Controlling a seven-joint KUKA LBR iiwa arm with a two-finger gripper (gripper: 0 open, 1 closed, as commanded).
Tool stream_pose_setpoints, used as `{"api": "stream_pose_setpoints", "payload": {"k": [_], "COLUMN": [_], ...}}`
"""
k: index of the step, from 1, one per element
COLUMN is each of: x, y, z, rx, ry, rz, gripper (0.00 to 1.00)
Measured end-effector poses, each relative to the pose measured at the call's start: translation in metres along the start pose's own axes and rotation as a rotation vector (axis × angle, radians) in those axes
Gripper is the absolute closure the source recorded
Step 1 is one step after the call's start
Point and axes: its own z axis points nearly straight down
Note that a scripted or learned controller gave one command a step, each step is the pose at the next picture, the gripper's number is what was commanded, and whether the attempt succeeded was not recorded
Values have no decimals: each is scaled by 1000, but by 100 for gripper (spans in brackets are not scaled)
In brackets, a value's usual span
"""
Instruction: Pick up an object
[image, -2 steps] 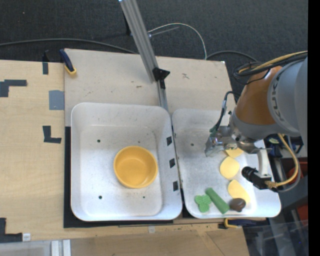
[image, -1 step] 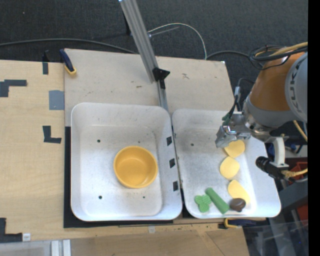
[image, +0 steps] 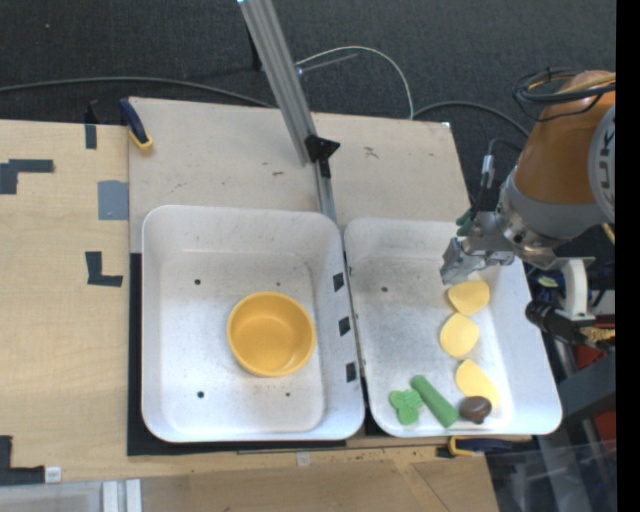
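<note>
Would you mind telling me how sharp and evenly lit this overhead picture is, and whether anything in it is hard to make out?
In the camera view the light is soft and even: the yellow bowl casts only a faint shadow in the left bin, with no harsh glare. Overall focus is mildly soft. The gripper is a small, blurry grey shape above the top yellow piece, so its detail cannot be read.

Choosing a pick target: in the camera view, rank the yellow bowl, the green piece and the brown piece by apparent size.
1. Yellow bowl, clearly largest.
2. Green piece.
3. Brown piece, smallest.
All sit at a similar depth, so the order looks reliable.
</note>
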Motion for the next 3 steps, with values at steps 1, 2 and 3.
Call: {"api": "stream_pose_setpoints", "payload": {"k": [1, 2, 3], "x": [43, 100, 161], "y": [7, 14, 25], "z": [6, 2, 2], "rx": [4, 4, 5], "ry": [2, 3, 3], "rz": [-4, -6, -7], "gripper": [100, 100, 100]}}
